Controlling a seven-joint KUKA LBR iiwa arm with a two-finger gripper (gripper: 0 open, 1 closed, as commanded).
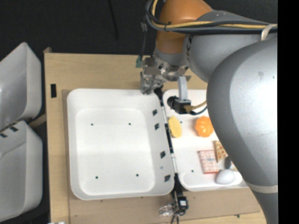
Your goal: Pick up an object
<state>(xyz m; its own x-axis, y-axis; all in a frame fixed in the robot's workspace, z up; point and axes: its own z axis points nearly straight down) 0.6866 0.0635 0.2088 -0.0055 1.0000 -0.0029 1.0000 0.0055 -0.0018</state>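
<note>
The right bin [196, 183] holds a pale yellow oblong piece [175, 126] near its left wall and an orange round fruit [203, 126] beside it. A pink patterned packet [207, 161], a tan strip [219, 150] and a white rounded lump [225, 176] lie nearer the front. My gripper [151, 84] hangs over the far rim where the two bins meet, above and to the left of the yellow piece. Nothing shows between its tips. The arm's grey bulk hides the right side of the right bin.
The left bin [74, 125] sits beside the right one, sharing a ridge with black clips [163, 154]. A wooden bench [56, 73] surrounds both bins. White blocks [16, 87] stand off the bench at the left. A small metal clamp [172, 209] sits at the front edge.
</note>
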